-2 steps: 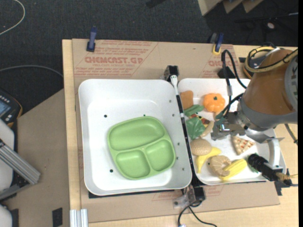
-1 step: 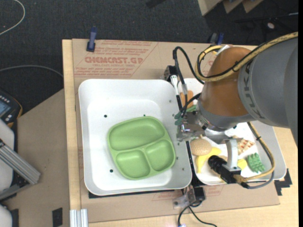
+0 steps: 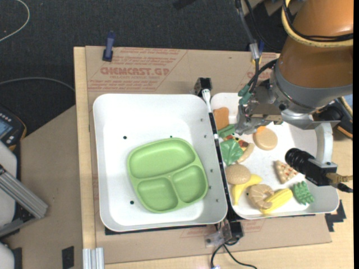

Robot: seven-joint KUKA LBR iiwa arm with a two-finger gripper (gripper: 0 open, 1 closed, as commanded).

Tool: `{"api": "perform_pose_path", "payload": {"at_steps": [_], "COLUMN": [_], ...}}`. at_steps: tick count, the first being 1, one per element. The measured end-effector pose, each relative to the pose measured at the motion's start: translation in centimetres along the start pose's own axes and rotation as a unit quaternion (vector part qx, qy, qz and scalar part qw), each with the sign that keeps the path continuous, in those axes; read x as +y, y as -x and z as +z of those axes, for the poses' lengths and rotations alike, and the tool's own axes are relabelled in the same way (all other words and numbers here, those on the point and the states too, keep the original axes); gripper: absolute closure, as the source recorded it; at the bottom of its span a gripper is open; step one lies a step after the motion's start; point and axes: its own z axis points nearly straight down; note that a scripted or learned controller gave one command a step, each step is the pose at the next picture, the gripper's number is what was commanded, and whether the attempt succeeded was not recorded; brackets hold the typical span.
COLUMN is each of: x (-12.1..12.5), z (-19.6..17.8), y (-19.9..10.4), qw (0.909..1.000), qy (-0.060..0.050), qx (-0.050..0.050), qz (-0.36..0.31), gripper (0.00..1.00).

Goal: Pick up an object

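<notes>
The right bin [image 3: 331, 203] holds several toy foods. An orange block [image 3: 221, 116] lies by its left wall, with a green leafy piece [image 3: 229, 149] below it. A round tan bun [image 3: 266, 138] sits in the middle and a pizza slice [image 3: 286, 171] to its right. Along the front lie a tan bread roll [image 3: 238, 175], a yellow banana [image 3: 241, 189], a brown nut-like piece [image 3: 259, 195], a corn cob [image 3: 278, 199] and a green spiky piece [image 3: 302, 193]. My gripper [image 3: 243, 126] hangs low over the bin's upper left, between the orange block and the bun, just above the leafy piece.
The left bin [image 3: 112, 116] holds a green divided plate [image 3: 166, 174]. A black cylinder [image 3: 305, 166] juts over the right bin's right side. The arm's grey and orange body [image 3: 317, 49] covers the right bin's back corner. Clips sit on the divider between the bins.
</notes>
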Motion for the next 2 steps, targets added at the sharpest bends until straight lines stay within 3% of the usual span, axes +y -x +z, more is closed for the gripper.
{"api": "perform_pose_path", "payload": {"at_steps": [1, 2], "x": [1.5, 0.7], "z": [8.4, 18.8], "y": [7.1, 14.1], "qw": [0.9999, 0.9999], "qy": [-0.012, -0.015], "qx": [-0.002, -0.002], "qz": [0.005, 0.006], "gripper": [1.0, 1.0]}}
